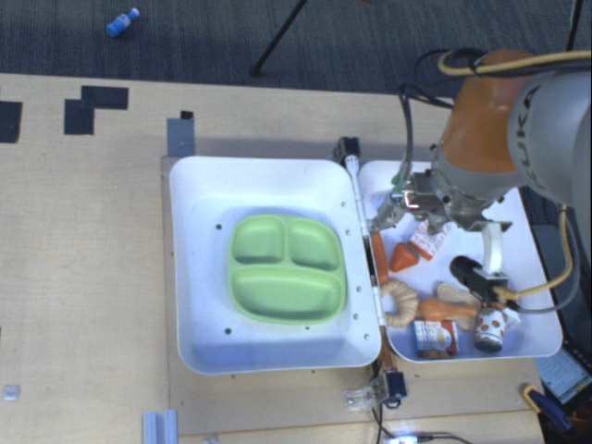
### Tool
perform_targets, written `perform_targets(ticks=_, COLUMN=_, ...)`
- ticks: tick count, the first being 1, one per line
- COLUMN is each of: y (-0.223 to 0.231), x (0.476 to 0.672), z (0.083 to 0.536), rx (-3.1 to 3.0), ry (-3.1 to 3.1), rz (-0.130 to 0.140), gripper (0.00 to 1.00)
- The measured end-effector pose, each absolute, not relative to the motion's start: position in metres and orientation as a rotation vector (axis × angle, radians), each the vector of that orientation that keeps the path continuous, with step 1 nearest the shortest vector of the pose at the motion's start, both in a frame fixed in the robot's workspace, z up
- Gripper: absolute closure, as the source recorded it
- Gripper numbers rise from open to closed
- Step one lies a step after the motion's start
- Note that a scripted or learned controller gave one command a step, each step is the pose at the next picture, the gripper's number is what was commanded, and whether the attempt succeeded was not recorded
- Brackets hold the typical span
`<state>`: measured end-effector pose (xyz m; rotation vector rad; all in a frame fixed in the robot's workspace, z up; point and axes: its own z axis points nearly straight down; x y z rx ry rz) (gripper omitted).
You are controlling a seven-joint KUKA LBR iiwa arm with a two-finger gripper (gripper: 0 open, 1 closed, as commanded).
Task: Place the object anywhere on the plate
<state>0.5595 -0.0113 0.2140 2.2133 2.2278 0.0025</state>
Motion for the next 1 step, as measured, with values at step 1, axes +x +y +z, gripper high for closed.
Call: perform_targets(ticks=1, y=-0.0113, x=0.5595, z=0.2140, rx=2.213, ry=2.228, rz=0.002, gripper=0.00)
